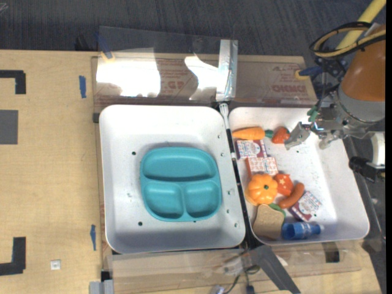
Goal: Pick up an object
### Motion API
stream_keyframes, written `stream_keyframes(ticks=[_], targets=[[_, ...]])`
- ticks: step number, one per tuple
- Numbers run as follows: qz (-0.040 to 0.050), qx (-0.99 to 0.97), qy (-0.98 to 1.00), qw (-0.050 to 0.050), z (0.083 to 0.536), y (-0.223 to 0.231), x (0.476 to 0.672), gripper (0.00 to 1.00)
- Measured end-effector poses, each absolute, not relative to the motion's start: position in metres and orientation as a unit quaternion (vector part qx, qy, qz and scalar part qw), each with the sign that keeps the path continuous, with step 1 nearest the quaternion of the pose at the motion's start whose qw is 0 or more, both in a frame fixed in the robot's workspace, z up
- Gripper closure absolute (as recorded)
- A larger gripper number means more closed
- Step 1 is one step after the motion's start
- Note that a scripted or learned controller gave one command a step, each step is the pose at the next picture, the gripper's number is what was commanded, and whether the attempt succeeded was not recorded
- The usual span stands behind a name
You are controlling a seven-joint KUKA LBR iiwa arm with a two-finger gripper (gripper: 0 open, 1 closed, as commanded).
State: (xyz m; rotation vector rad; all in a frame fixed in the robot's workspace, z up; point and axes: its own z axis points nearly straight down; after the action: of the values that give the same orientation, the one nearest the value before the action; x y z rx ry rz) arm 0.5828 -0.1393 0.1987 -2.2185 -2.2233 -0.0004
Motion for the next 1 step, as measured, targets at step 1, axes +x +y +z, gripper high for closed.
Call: stream_keyframes(ticks=[1], targets=[[-0.0047, -0.67, -0.742, -0.011, 0.1267, -0.1002, 0.4966, 0.0]])
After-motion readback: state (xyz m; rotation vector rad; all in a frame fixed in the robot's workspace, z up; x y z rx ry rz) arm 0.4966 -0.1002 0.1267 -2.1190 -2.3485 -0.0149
